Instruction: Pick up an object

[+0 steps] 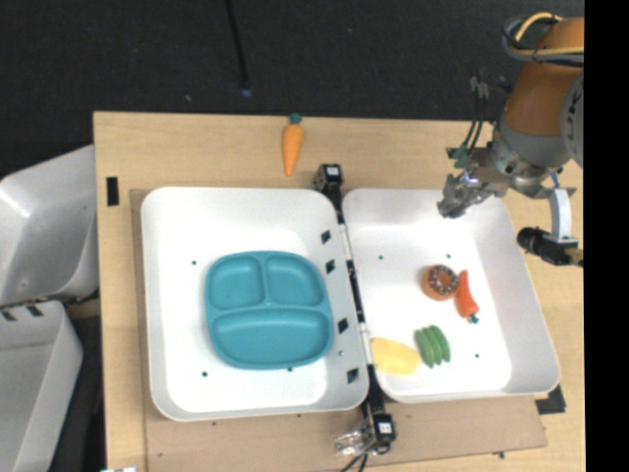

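The claw (457, 203) hangs over the upper edge of the right bin (393, 226), and from above I cannot tell how it is set or whether it has anything. The pickable things lie in that bin's lower half: a round brown piece (440, 281) touching a red pepper (466, 296), with a green piece (431, 345) and a yellow piece (395, 356) lower down. They look like light, stiff, smooth toy foods, likely slippery; the green piece sits apart enough to pinch across its narrow width.

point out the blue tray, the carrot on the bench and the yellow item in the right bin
blue divided tray (267, 310), camera view, middle ridge
carrot (292, 147), camera view, orange body
yellow item (395, 356), camera view, centre
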Controlling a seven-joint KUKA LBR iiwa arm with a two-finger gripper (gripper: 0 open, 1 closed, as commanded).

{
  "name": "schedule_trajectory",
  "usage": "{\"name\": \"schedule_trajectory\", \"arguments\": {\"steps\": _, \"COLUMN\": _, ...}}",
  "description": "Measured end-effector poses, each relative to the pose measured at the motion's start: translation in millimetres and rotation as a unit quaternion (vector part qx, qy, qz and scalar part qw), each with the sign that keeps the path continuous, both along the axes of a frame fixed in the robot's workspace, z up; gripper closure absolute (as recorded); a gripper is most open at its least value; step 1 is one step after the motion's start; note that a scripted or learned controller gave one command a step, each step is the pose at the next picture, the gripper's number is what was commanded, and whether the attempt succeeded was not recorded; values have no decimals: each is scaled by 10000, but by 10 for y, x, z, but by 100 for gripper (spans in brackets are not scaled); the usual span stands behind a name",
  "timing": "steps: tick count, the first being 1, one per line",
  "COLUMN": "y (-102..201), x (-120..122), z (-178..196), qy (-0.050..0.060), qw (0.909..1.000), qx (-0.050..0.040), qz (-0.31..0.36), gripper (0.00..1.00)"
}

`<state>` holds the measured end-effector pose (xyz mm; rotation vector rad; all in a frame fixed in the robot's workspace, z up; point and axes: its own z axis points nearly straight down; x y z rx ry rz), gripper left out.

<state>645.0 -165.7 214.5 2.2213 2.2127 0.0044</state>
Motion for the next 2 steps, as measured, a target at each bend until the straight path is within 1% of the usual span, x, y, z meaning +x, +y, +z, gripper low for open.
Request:
{"name": "schedule_trajectory", "arguments": {"steps": 1, "y": -8, "x": 8, "z": 117, "qy": 17, "qw": 10000, "qx": 6, "qz": 13, "gripper": 100}}
{"name": "schedule_trajectory", "arguments": {"steps": 2, "y": 417, "x": -150, "z": 81, "qy": 32, "qw": 10000, "qx": 12, "qz": 40, "gripper": 100}}
